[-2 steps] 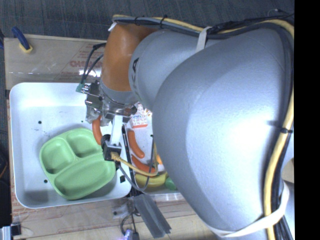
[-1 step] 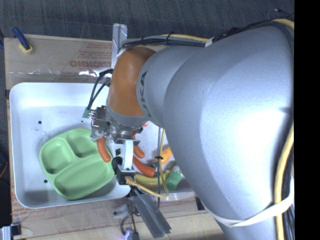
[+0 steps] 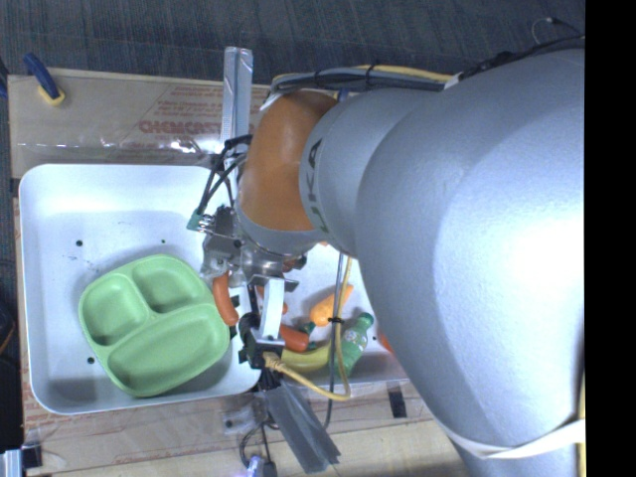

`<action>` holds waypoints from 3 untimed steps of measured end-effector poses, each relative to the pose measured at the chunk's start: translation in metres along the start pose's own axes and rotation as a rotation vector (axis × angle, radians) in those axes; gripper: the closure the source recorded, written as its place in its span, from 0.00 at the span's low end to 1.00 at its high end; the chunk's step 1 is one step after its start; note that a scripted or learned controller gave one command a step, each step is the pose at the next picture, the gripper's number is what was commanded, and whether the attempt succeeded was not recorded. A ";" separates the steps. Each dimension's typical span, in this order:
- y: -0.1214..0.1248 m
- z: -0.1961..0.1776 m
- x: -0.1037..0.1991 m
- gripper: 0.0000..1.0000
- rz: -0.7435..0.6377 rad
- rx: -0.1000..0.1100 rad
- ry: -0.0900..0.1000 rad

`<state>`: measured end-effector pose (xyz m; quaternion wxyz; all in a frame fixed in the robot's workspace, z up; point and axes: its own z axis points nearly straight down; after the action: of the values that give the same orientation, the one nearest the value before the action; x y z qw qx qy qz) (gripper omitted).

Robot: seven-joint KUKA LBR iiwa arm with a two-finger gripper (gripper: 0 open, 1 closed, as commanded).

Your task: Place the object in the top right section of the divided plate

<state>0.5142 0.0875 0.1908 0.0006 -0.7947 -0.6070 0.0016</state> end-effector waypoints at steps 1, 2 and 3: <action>-0.028 -0.117 -0.041 1.00 0.057 -0.001 0.002; 0.030 -0.031 0.007 1.00 0.294 0.004 -0.001; 0.007 -0.069 0.025 1.00 0.296 0.001 0.001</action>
<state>0.5275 0.1097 0.2596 0.0013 -0.8755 -0.4832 0.0016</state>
